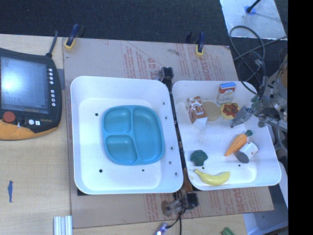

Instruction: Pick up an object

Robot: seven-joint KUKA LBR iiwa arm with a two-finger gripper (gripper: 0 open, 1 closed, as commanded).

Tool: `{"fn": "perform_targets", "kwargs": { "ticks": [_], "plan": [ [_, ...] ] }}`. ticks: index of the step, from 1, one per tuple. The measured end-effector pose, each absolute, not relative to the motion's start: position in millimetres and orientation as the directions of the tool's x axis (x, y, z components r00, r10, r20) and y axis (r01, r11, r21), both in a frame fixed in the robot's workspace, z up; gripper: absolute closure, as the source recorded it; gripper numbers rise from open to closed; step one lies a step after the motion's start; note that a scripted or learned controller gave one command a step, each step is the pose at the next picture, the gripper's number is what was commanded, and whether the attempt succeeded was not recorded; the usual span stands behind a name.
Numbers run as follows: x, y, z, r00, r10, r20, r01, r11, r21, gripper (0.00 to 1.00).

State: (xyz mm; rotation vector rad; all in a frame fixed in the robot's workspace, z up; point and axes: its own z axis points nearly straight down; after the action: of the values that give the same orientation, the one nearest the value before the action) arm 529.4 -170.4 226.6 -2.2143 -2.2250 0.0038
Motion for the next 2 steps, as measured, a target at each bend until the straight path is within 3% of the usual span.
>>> {"fn": "perform_targets", "kwargs": {
  "ticks": [1, 2],
  "plan": [
    [526.7, -212, 150, -0.005, 1.000, -0.001, 1.000, 0.005, -0.005, 0.00],
    [512.1, -193, 91, -0.005, 1.000, 0.000, 1.000, 0.005, -0.005, 0.00]
  ]
}}
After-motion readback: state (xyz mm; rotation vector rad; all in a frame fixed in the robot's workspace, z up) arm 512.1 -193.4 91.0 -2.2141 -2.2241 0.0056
